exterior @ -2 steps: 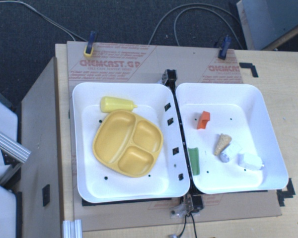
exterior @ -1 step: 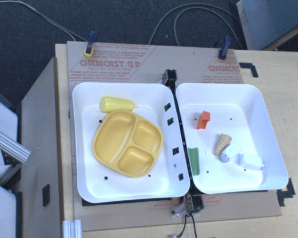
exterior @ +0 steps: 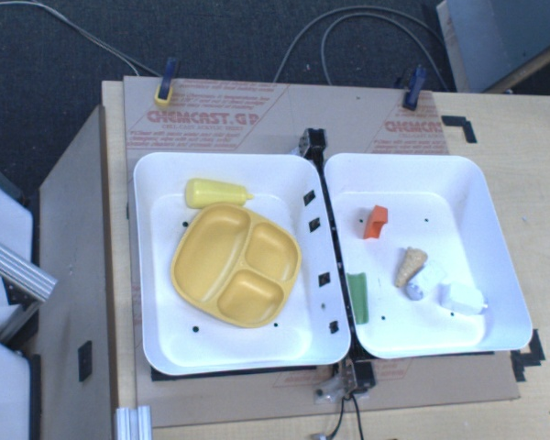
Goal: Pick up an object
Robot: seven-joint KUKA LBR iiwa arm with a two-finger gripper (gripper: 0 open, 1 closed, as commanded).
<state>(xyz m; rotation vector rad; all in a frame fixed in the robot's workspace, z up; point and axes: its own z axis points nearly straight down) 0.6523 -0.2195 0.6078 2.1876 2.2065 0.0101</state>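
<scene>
Two bins laid out with loose things, nothing lifted yet.

On the table (exterior: 73, 246), the left bin (exterior: 156, 273) holds one yellow divided tray (exterior: 236, 264) and one yellow bottle (exterior: 216, 192) lying just beside the tray's upper edge. The right bin (exterior: 477, 200) holds four small things: one orange block (exterior: 376, 222), one green bar (exterior: 357, 298) lying along the left wall, one tan cone (exterior: 411, 266), and one pale, whitish piece (exterior: 462, 298) near it. Whether the hand is open or closed I cannot tell. Likely trouble: the green bar hugs the wall, so a finger could strike the rim; the whitish piece is hard to tell from the bin floor; the cone and bottle may roll away; the tray looks too wide and flat for a pinch.
</scene>
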